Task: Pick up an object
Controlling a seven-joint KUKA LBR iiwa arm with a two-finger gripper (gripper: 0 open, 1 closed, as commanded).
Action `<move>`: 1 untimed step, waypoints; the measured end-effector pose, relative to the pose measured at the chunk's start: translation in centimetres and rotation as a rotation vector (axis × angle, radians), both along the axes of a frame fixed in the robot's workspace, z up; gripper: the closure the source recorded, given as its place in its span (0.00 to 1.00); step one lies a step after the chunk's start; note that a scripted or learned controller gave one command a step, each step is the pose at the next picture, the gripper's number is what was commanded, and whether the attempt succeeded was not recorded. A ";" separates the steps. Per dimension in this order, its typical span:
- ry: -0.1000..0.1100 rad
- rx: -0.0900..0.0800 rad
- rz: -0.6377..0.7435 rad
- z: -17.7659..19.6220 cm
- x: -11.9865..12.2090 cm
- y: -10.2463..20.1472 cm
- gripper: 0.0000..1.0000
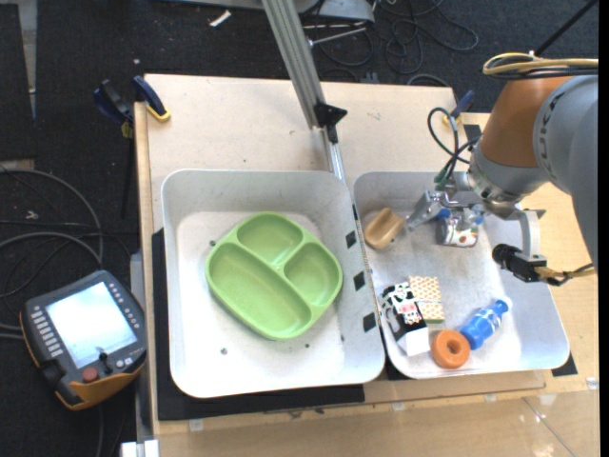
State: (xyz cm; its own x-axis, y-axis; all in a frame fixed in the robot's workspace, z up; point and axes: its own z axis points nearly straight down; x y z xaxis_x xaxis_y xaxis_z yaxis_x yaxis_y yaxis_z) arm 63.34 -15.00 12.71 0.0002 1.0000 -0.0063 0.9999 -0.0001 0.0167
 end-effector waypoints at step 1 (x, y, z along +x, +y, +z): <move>-0.006 -0.003 0.001 1.0 0.2 0.0 1.00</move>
